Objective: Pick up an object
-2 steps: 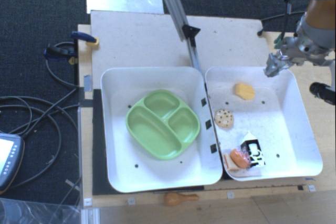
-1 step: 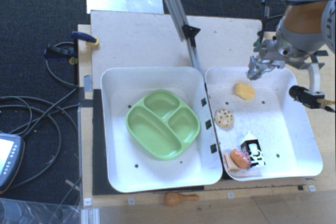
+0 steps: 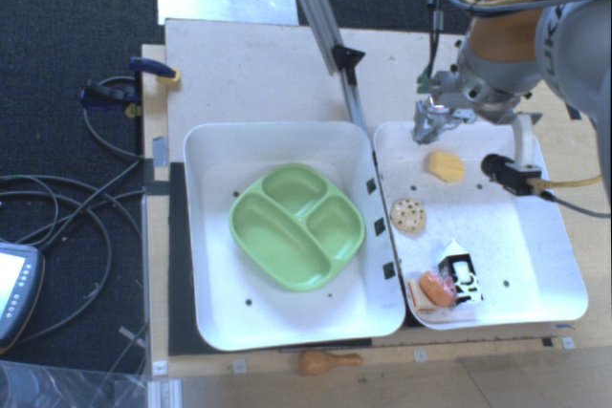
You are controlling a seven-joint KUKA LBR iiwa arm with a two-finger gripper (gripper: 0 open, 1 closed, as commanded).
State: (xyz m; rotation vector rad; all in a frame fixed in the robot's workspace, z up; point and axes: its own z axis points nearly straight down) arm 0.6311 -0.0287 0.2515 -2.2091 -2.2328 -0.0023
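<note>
My gripper point(image 3: 427, 129) hangs over the far left part of the right bin point(image 3: 535, 244), just up and left of a small yellow-orange piece of food point(image 3: 446, 166). Nothing shows between its fingers. A chocolate-chip cookie point(image 3: 408, 216) lies by the bin's left wall. Near the front left corner sit an orange-pink item point(image 3: 432, 290) and a black-and-white carton point(image 3: 461, 274) touching each other.
The left bin point(image 3: 206, 205) holds a green divided plate point(image 3: 297, 225). A tan wooden object point(image 3: 328, 360) lies on the bench in front of the bins. A slanted metal pole point(image 3: 320, 5) crosses above the bench. Cables and clamps lie at the far left.
</note>
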